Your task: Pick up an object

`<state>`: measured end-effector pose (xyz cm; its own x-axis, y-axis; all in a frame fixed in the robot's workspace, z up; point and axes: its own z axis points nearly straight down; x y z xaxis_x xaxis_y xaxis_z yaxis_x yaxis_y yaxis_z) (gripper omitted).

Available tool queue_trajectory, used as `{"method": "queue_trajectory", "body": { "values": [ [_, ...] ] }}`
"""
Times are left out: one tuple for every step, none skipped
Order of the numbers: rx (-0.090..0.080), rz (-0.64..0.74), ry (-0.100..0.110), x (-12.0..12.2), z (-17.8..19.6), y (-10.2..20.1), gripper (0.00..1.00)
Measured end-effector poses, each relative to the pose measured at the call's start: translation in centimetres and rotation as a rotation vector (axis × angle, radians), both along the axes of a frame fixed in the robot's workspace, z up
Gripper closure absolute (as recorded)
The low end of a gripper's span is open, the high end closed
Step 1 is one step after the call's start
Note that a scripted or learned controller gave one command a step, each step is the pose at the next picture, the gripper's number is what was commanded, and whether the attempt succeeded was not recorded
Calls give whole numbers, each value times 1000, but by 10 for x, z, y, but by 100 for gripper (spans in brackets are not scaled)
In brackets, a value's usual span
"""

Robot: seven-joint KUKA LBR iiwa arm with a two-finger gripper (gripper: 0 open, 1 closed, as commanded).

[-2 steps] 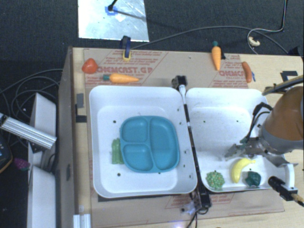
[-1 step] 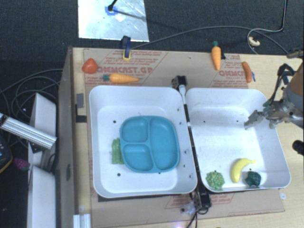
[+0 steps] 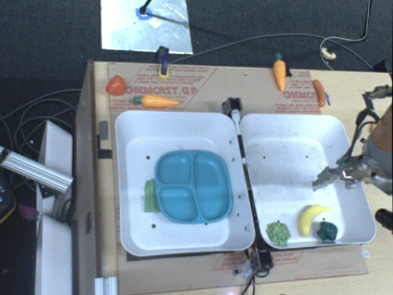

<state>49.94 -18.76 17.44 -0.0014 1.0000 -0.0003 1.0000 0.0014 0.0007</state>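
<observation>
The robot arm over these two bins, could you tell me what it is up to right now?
It is trying to pick something up. The gripper hangs over the right bin, holding nothing, above a yellow banana, a dark green toy and a light green bunch. The left bin holds a blue divided plate.

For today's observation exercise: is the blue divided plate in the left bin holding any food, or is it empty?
Empty. The blue divided plate shows bare blue compartments; the green item lies beside its left edge on the floor of the left bin, not on it.
</observation>
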Motion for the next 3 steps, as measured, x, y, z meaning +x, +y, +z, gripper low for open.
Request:
{"method": "queue_trajectory", "body": {
  "values": [
    [-2,1,-3,1,11,-1,100],
    [1,2,0,-3,-9,54,100],
    [0,2,-1,-3,-9,53,0]
  ]
}}
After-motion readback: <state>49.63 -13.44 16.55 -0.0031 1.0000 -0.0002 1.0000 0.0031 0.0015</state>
